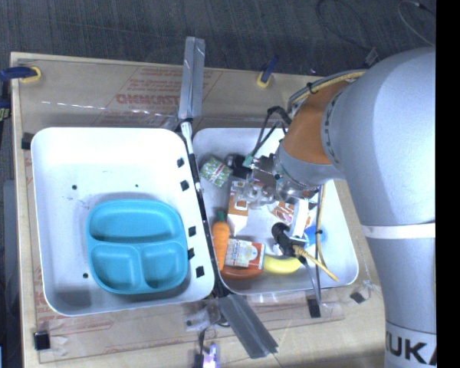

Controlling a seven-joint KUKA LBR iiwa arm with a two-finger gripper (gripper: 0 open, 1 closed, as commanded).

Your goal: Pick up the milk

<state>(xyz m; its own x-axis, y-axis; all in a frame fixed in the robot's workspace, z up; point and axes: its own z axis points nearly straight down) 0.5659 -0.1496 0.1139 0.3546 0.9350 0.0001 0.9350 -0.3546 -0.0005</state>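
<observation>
We found gripper (257,184) low in right bin (341,240), over clutter; fingers hidden among items — could not tell their state, nor any hold; milk carton (239,205) lay just below gripper, orange-and-white; banana (280,264) and carrot (220,237) nearby; blue tray (136,245) sat in left bin (61,167).

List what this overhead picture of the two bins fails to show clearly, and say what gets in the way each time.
- Gripper, camera view: the arm's wrist covers it, so finger state is unreadable.
- Milk, camera view: print on the cartons is too small to tell which one it is.
- Right bin, camera view: its right side lies under the arm.
- Arm, camera view: cut off by the bottom edge.
</observation>
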